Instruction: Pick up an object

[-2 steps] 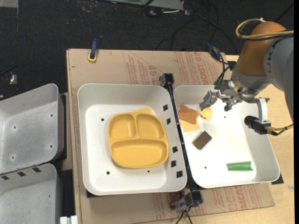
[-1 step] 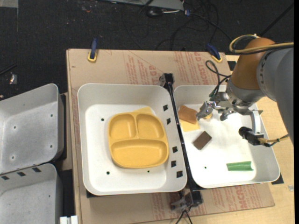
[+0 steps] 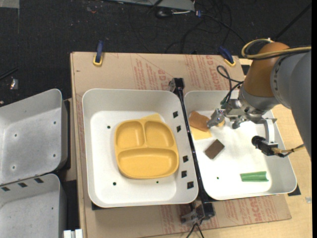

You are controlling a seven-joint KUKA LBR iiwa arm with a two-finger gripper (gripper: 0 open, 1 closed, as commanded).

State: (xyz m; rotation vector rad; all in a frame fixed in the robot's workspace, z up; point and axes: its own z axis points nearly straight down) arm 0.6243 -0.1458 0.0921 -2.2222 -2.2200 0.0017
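Note:
The right bin (image 3: pixel 236 158) holds an orange-brown block (image 3: pixel 198 119) lying on a pale yellow flat piece (image 3: pixel 200 133) near its left wall. A dark brown block (image 3: pixel 214 149) sits a little in front of them, and a green bar (image 3: pixel 254 176) lies near the front right. My gripper (image 3: pixel 226 121) hangs over the back of this bin, just right of the orange-brown block. Its two fingers stand apart and open, with nothing between them.
The left bin (image 3: pixel 99 133) holds a yellow divided plate (image 3: pixel 146 149). A black divider (image 3: pixel 187 133) runs between the bins. Both stand on a cardboard sheet (image 3: pixel 143 66). Grey metal panels (image 3: pixel 29 133) lie off the bench to the left.

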